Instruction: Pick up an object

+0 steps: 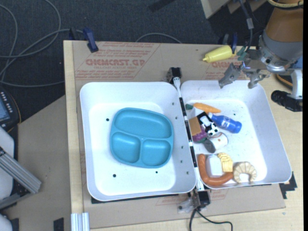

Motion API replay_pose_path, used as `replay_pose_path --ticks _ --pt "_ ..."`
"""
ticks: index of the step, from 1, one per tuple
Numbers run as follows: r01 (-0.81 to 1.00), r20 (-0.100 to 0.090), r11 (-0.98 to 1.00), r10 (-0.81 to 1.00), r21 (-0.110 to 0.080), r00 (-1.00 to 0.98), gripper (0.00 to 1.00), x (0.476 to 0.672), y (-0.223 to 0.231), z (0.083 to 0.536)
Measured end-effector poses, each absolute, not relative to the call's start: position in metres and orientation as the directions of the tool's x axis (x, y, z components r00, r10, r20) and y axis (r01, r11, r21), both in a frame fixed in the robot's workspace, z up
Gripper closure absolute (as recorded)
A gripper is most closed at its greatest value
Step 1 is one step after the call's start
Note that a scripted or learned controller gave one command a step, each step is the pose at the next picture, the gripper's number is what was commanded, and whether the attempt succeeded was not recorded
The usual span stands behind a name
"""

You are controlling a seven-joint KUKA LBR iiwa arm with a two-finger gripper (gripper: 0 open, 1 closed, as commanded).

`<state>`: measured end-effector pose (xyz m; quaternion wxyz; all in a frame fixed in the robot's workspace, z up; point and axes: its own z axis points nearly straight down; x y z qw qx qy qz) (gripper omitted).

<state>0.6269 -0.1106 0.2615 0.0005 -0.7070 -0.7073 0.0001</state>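
Note:
My gripper (239,79) hangs open above the far edge of the right bin (267,129), its two fingers spread with nothing between them. Below it in that bin lie an orange carrot (207,108), a blue bottle (228,124), a small black-and-white toy (207,123), a brown block (195,125), a purple piece (199,137), a grey-and-white piece (215,142), an orange sausage ring (211,177), a yellow block (224,161) and a tan croissant (244,171). The objects crowd the bin's left and near side.
The left bin (94,143) holds a blue divided plate (141,137). A yellow object (217,55) lies on the board behind the right bin. A black clip (173,73) sits where the bins meet. The right bin's right half is bare.

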Motion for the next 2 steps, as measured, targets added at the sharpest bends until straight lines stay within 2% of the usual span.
replay_pose_path --ticks 1,2 --pt "1.0 0.0 -0.005 1.0 -0.011 0.005 0.0 0.645 -0.181 0.131" --pt "1.0 -0.007 0.003 1.0 0.006 -0.003 0.0 0.605 -0.096 0.107"
